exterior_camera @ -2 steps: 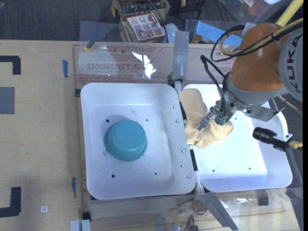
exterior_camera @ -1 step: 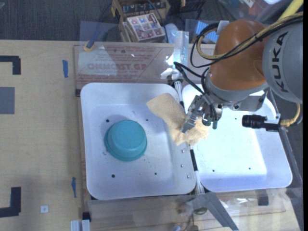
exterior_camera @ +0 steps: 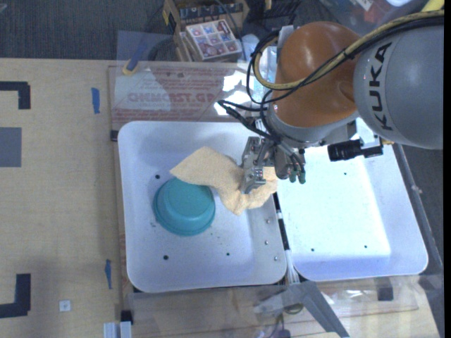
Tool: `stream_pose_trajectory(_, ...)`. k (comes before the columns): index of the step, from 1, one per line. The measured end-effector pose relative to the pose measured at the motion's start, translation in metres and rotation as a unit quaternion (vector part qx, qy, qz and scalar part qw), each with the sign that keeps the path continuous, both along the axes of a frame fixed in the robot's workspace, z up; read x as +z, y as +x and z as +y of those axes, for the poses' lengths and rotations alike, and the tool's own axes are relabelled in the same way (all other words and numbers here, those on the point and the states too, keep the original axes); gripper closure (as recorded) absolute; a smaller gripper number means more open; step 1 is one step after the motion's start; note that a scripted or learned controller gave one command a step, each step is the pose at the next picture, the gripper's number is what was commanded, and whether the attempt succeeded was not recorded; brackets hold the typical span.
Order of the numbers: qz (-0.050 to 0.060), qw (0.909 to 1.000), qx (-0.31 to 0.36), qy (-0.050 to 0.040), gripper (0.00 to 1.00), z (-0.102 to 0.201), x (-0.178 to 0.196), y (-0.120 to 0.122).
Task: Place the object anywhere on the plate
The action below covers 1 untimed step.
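Orange-banded arm [exterior_camera: 317, 76] is lowered so its jaws [exterior_camera: 255, 178] meet the yellow cloth [exterior_camera: 211, 169] overlapping the teal plate [exterior_camera: 184, 206]; their state cannot be told

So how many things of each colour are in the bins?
Teal: 1, the upturned bowl
Yellow: 1, the cloth
Total: 2, both in the left bin

Cloth + plate, both in left bin.
Yellow cloth [exterior_camera: 215, 174]: crumpled, spread flat-ish, mid-bin toward right wall, its lower-left edge touching the plate's top rim. Teal plate [exterior_camera: 184, 207]: round, looks upside down, left-center of bin floor.
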<state>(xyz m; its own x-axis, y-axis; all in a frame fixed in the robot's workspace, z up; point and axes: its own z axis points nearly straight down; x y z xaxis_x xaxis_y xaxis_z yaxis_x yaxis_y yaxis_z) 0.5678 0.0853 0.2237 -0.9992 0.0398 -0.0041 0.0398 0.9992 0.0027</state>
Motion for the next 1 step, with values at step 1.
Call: stream_pose_trajectory(1, 0.000, 1.0000, 0.000, 0.0000, 0.00, -0.0002, 0.0005, 0.0002)
